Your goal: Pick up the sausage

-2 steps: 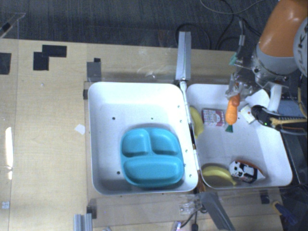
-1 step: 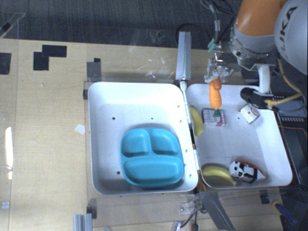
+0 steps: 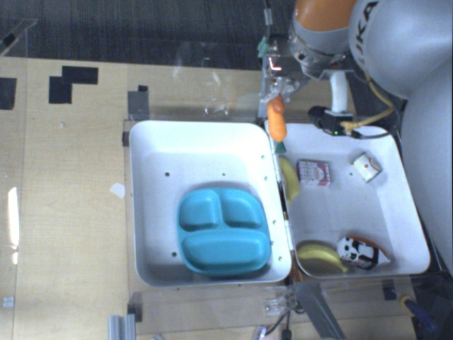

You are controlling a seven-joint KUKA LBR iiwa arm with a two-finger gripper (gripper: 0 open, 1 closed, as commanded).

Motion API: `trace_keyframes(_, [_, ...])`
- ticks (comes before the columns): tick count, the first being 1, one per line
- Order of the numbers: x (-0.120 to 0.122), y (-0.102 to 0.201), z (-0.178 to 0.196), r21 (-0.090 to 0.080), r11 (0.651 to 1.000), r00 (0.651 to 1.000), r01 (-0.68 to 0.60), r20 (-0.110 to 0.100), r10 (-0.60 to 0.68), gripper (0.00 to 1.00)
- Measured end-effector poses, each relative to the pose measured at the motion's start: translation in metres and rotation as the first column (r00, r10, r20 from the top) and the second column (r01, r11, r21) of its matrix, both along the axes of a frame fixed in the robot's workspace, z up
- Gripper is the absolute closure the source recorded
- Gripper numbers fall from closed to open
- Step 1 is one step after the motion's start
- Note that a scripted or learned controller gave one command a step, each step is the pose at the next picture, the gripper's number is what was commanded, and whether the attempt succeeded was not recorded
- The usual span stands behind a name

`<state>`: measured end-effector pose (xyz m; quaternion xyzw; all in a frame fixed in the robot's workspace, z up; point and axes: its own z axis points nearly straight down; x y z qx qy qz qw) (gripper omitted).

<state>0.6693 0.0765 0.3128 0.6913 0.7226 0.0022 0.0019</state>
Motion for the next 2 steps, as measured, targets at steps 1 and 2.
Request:
trace_keyframes(1, [-0.0175,0.0006,-0.0821,0.0,0.979,0.979,-0.204,-0.002,0.204,1.0])
trace_keyframes(2, [-0.008,-0.0014,-0.0751,-0.001,0.984,0.984,-0.179,0.001,0.179,1.0])
